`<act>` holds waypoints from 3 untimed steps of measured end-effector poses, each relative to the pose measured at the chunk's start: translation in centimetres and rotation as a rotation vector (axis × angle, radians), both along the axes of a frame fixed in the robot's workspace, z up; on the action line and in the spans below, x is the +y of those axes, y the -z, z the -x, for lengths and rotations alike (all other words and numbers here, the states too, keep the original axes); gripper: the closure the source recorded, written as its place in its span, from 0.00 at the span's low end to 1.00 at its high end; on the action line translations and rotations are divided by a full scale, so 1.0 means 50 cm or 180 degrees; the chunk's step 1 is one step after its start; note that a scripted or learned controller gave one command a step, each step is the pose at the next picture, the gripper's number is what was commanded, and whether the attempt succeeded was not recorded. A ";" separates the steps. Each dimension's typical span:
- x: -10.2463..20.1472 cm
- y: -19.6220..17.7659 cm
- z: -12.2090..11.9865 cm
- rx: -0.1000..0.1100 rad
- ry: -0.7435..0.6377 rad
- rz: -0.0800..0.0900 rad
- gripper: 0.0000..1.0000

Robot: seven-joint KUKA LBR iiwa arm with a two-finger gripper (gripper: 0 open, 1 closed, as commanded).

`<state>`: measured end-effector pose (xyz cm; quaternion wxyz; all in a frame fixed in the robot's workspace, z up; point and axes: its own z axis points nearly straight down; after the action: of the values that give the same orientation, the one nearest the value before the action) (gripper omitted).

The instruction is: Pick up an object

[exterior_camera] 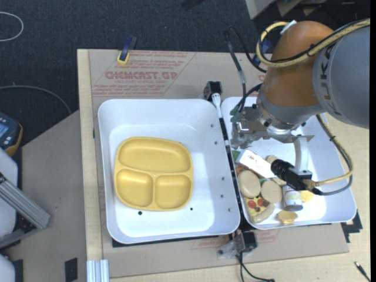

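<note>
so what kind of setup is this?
Probably a robotics lab pick-and-place test bench: two white bins side by side on a board, a yellow divided tray in the left one, toy food items in the right, loose cables around.

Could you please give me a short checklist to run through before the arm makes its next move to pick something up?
1. Gripper over the right bin: ok.
2. Pickable items in that bin, such as the white packet and small jar: ok.
3. Jaws open: cannot tell.
4. Anything already held: cannot tell.
5. Left bin holds the yellow divided tray, away from the arm: ok.
</note>
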<state>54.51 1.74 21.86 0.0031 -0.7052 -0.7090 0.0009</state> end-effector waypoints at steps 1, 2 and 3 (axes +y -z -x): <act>0.098 -0.026 0.060 -0.0004 -0.0003 -0.0001 1.00; 0.155 0.003 0.128 0.0004 0.0007 0.0004 1.00; 0.156 -0.001 0.093 -0.0026 0.0017 0.0009 1.00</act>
<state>49.86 9.54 21.89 -0.0008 -0.7070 -0.7072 -0.0009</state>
